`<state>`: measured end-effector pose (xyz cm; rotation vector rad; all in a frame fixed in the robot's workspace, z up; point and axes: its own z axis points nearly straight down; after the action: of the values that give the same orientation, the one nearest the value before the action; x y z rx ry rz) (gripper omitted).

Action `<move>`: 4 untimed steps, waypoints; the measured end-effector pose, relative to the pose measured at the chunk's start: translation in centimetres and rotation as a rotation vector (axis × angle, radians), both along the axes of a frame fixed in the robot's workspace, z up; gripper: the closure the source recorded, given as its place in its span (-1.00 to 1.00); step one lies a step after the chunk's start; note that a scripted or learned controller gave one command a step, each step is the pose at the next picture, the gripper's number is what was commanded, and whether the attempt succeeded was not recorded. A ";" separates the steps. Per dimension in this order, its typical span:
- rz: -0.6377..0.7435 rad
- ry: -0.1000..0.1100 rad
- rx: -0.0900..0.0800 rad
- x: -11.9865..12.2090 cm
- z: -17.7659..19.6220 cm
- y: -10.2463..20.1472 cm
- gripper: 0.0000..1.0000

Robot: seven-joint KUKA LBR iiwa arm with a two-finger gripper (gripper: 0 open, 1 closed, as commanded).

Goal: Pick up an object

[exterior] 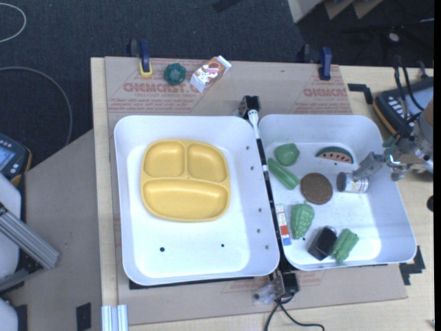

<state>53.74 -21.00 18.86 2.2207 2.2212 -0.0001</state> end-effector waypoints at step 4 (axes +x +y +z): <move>0.009 -0.012 0.002 -5.0 21.1 23.2 1.00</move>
<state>48.70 2.20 39.95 2.2054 2.2264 0.0153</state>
